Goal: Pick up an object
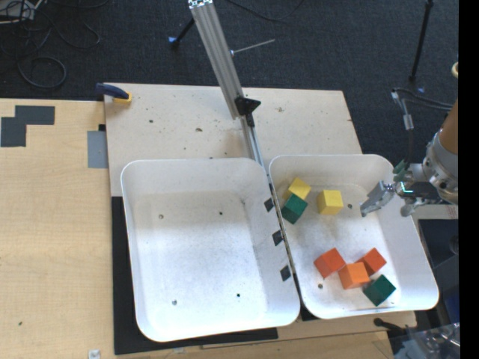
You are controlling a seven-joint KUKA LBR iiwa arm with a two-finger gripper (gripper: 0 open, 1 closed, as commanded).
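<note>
The grey arm (447, 155) enters from the right edge, wrist low, its gripper (374, 199) pointing left (slightly downward) over the right bin's right rim; how the jaws stand is unclear.

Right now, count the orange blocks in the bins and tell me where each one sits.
3, all in the right bin, near its front: orange block on the left of the cluster, another in the middle, a third just behind it. They look fully visible.

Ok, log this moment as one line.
claw: over right bin, holding nothing | blocks: six in right bin | pick: not yet done
</note>
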